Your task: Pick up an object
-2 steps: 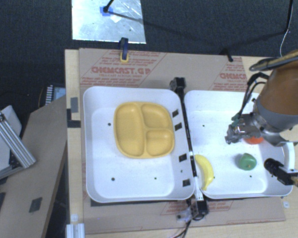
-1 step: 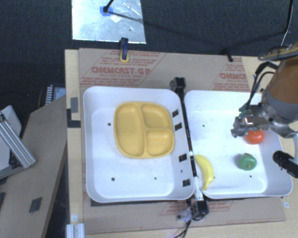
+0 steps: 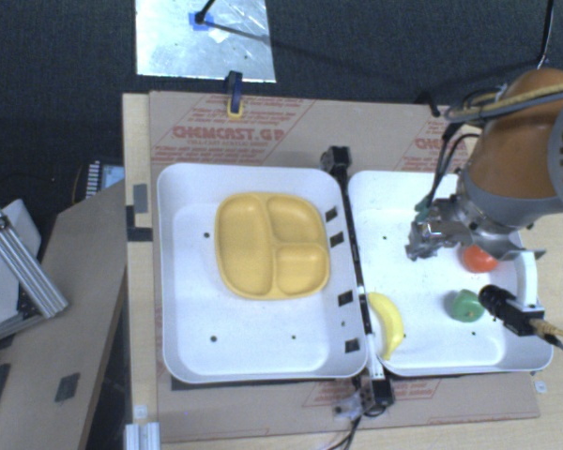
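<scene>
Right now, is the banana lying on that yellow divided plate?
No, the banana lies in the right bin against the divider, while the yellow plate sits in the left bin.

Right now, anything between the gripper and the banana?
No. In the camera view, only bare white bin floor lies between the gripper and the banana.

Two white bins sit side by side on the bench (image 3: 263, 125): the left bin (image 3: 183, 251) holds a yellow divided plate (image 3: 270, 245). In the right bin (image 3: 394, 204), the gripper (image 3: 422, 242) hangs above the floor, with an orange object (image 3: 479, 259) at its 3 o'clock. A green object (image 3: 465, 305) lies at its 4 o'clock, and a banana (image 3: 388, 322) at its 7 o'clock rests against the wall between the bins.
</scene>
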`<state>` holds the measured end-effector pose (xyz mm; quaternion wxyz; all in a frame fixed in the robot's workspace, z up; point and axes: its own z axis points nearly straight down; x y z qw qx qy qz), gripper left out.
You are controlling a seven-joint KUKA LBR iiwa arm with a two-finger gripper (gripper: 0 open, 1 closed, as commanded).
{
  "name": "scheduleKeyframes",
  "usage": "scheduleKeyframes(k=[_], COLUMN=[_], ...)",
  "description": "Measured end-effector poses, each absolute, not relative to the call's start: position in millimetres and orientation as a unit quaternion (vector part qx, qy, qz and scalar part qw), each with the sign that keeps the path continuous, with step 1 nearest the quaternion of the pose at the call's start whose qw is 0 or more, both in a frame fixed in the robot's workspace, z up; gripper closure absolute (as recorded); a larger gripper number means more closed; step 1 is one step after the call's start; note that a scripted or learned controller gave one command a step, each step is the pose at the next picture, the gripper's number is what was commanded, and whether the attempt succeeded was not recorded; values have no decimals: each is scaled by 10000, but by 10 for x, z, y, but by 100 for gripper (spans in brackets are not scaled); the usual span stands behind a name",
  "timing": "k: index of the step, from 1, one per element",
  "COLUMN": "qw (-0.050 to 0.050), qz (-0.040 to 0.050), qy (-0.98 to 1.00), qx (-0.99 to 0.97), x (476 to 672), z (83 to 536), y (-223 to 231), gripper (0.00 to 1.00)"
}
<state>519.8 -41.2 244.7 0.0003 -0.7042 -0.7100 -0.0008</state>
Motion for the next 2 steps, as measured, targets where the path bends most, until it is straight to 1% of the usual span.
scheduleKeyframes(k=[1, 2], qw=[2, 1], qz=[-14, -6], qy=[-7110, -7104], qx=[-7032, -7038], x=[5207, 5282], z=[2447, 2274], y=[189, 783], gripper=[100, 100])
